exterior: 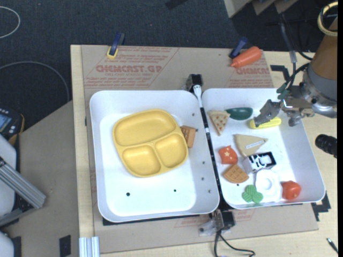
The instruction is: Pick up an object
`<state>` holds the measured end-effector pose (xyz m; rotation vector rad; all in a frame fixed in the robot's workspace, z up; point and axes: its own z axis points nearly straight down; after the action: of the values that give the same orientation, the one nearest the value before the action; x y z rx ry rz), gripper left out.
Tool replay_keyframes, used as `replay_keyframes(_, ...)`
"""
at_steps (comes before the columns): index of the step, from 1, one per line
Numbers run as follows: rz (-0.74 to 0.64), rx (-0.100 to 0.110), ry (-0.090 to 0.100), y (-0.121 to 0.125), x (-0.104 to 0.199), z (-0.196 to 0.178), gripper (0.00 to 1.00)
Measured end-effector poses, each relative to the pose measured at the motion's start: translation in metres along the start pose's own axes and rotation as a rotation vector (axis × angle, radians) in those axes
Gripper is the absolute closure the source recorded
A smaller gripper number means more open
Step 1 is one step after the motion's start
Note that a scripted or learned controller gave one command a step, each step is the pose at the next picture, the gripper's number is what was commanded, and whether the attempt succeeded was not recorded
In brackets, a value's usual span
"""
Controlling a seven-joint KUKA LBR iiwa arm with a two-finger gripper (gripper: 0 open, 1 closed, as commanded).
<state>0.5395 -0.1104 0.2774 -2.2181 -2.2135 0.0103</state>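
My gripper (280,116) hangs over the far right part of the right bin (311,149), open, with nothing between its fingers. Its left finger (266,113) is just above a small yellow piece (268,124). Close by lie a dark green piece (239,112), a pizza slice (218,121) and a tan sandwich wedge (249,143). Nearer the front are a red strawberry (228,154), a waffle (236,173), a black-and-white item (261,160), a white egg (266,183), a green sprig (252,195) and a red tomato (291,190).
The left bin (102,143) holds a yellow divided plate (150,142) with a small brown piece (188,135) at its right side. An orange carrot-like toy (246,57) lies on the board behind the bins. The arm's wrist (321,84) comes in from the right.
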Motion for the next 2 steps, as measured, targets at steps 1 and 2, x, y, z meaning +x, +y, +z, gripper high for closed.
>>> replay_keyframes(1,-0.002,-0.011,-0.001,0.002,0.000,-0.005,0.00)
replay_keyframes(2,-0.001,-0.003,0.001,0.000,-0.005,0.057,0.00)
